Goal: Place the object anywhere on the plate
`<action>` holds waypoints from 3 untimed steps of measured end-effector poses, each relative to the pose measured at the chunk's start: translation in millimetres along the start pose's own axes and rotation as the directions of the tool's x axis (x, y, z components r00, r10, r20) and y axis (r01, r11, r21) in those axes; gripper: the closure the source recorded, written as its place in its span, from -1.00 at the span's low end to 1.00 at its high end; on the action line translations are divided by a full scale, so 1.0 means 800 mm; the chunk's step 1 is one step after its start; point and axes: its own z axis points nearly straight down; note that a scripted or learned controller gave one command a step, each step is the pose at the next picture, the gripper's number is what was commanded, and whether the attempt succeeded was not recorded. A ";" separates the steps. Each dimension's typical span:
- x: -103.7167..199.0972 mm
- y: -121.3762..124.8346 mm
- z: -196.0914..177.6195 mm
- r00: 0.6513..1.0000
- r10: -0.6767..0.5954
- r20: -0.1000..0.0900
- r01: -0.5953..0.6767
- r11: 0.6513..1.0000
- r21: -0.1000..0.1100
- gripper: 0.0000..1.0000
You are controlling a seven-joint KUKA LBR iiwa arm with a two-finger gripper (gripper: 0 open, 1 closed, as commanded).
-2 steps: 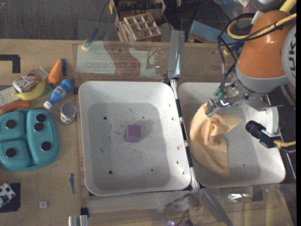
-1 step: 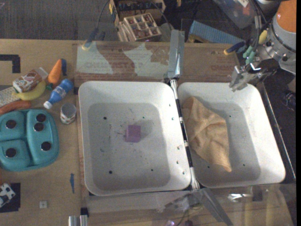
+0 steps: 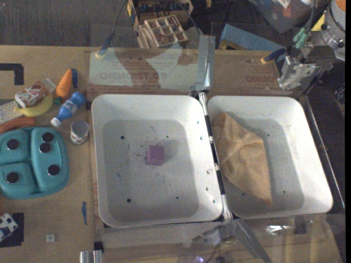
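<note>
A small purple square block (image 3: 155,155) lies flat near the middle of the left bin (image 3: 104,147). A tan, creased, cloth-like sheet (image 3: 244,158) covers the left part of the right bin (image 3: 312,163), against the divider between the bins. I see nothing in either bin that clearly looks like a plate. My gripper (image 3: 292,76) hangs above the bench behind the right bin's far right corner, well away from the block and the tan sheet. Nothing shows in its grasp.
Left of the bins lie a teal compartment tray (image 3: 30,160), a small can (image 3: 79,131), a blue bottle (image 3: 68,108), a toy carrot (image 3: 64,83) and a banana (image 3: 38,108). A clear panel (image 3: 142,64) and boxes stand behind the bins.
</note>
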 end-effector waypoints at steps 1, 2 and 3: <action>-0.102 0.058 0.000 0.997 0.074 0.001 -0.074 0.997 0.001 1.00; -0.155 0.107 0.000 1.000 -0.019 0.002 0.019 1.000 -0.001 1.00; -0.222 0.109 0.000 1.000 0.019 0.002 -0.019 1.000 0.000 1.00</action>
